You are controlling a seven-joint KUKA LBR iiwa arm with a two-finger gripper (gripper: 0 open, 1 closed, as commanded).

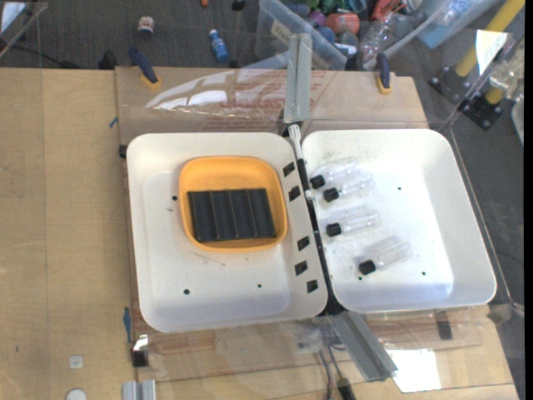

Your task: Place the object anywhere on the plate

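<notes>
An orange plate [193, 177] sits in the left white bin [158, 290], slightly toward the back. A black ridged rectangular block [231, 215] lies flat on it and covers most of its middle. In the right white bin [441, 215] several clear plastic vials with black caps lie on their sides near the left wall: one at the back [341, 176], one just in front of it [350, 190], one in the middle [356, 223] and one nearest the front [383, 255].
The bins meet at a central rim lined with black clips [301, 242]. A metal post [297, 77] stands behind that rim. A clear tub of coloured toys [350, 7] stands on the floor at the back. Wooden bench surface [58, 223] surrounds the bins.
</notes>
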